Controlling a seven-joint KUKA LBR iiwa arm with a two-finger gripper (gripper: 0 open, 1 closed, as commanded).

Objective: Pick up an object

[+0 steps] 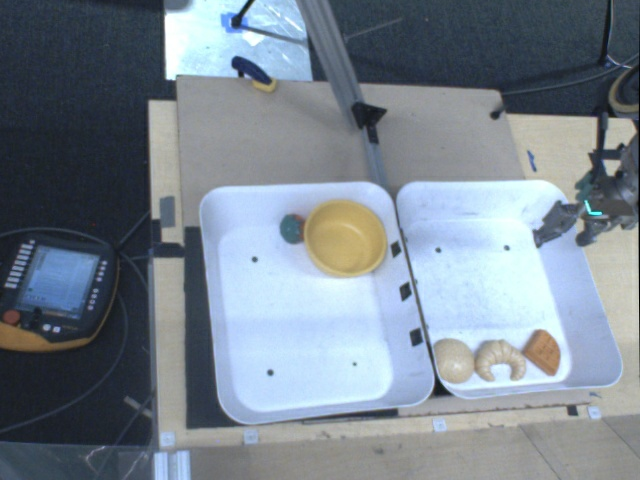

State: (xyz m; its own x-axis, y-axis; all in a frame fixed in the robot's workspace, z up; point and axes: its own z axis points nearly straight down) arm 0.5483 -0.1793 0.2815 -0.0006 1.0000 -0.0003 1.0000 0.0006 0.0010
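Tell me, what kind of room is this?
Probably a robot lab. A robot's pincer reaches over two white bins holding toy-like food, and a handheld control pad with a screen lies on the dark floor beside the bench.

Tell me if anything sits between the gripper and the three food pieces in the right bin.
Nothing visible does. The gripper hangs at the right bin's far right rim; bare floor separates it from the food pieces along the near wall.
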